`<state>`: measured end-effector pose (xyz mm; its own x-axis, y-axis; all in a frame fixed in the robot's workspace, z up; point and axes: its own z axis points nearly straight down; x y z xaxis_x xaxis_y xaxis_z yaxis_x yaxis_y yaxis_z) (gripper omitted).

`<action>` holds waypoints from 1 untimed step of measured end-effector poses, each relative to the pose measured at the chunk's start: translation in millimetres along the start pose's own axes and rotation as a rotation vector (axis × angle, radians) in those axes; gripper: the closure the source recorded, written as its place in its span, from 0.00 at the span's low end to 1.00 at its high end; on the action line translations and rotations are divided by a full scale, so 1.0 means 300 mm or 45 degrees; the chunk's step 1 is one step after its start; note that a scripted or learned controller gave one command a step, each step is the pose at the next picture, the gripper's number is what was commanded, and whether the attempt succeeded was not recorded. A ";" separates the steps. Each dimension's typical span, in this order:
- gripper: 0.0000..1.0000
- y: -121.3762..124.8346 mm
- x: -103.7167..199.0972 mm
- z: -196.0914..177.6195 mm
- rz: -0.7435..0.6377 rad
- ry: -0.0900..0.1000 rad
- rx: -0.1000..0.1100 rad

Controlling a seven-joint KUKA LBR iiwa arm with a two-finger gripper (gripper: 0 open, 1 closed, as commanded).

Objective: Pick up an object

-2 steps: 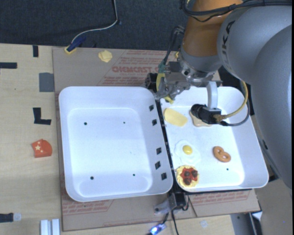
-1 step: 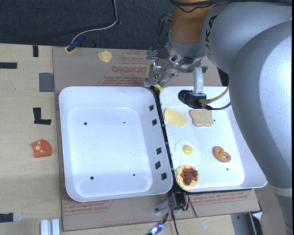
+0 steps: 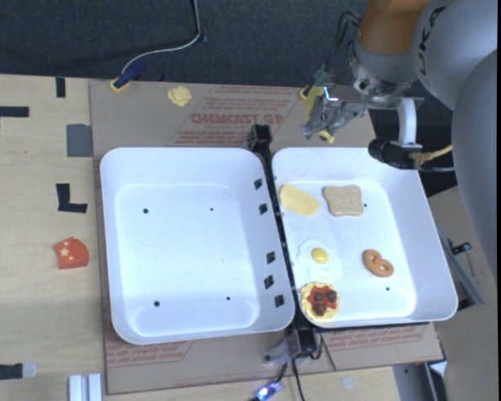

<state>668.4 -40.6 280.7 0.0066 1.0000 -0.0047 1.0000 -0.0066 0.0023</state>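
The right bin holds several toy foods: a yellow slice, a piece of toast, a fried egg, a brown pretzel and a small tart with red topping. My gripper hangs above the bench just beyond the far rim of the right bin, up and slightly left of the toast. It is well above the objects and touches none of them.
The left bin lies beside the right one, with a black divider clip strip between them. A red toy sits on the bench at the left, a yellow scrap behind the bins. A cable runs across the back.
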 end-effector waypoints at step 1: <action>1.00 -0.233 0.179 0.096 -0.014 0.007 0.014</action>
<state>598.9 13.6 251.4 -0.0041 1.0000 0.0010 1.0000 0.0042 -0.0087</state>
